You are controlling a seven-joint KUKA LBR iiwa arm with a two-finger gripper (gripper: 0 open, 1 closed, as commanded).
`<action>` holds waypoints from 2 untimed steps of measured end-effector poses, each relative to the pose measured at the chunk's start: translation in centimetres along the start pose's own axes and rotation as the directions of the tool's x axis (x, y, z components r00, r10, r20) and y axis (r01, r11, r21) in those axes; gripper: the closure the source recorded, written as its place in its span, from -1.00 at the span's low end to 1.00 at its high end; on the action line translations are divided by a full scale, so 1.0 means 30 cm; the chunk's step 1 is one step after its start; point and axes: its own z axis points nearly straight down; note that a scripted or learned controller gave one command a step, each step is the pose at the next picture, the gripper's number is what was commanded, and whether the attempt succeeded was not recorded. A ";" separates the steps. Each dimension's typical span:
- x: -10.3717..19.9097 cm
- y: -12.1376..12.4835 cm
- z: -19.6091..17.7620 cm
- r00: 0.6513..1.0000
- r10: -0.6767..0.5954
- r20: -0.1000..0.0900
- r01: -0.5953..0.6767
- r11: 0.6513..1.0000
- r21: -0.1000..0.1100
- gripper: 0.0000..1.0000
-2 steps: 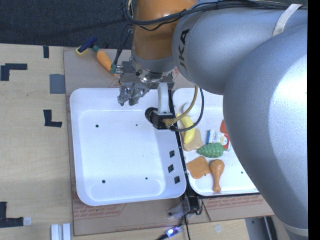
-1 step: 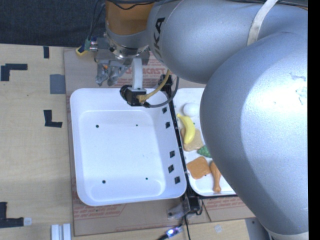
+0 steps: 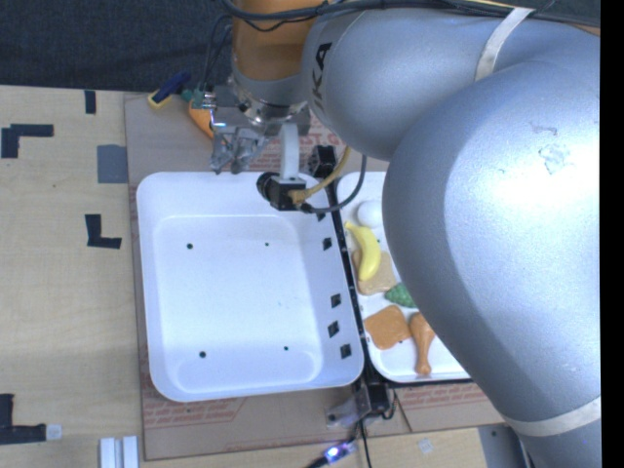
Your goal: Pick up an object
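My gripper (image 3: pixel 228 160) hangs over the far rim of the left bin (image 3: pixel 156 261), near its back edge. Its two thin fingers point down with a small gap, open, and nothing is between them. The right bin (image 3: pixel 390 367) holds a yellow banana (image 3: pixel 367 252), a white egg-like piece (image 3: pixel 370 213), a green piece (image 3: pixel 402 296), an orange flat piece (image 3: pixel 387 328) and an orange drumstick (image 3: pixel 421 343). The arm's large grey body covers most of the right bin.
A black fitting with cables (image 3: pixel 279 191) hangs off the wrist over the left bin's back right corner. An orange item (image 3: pixel 200 120) and a blue-and-yellow item (image 3: pixel 171 90) lie on the bench behind the left bin. A black divider (image 3: pixel 339 291) separates the bins.
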 end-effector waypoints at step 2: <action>0.115 -0.010 -0.997 1.000 -0.007 -0.010 0.007 1.000 -0.023 1.00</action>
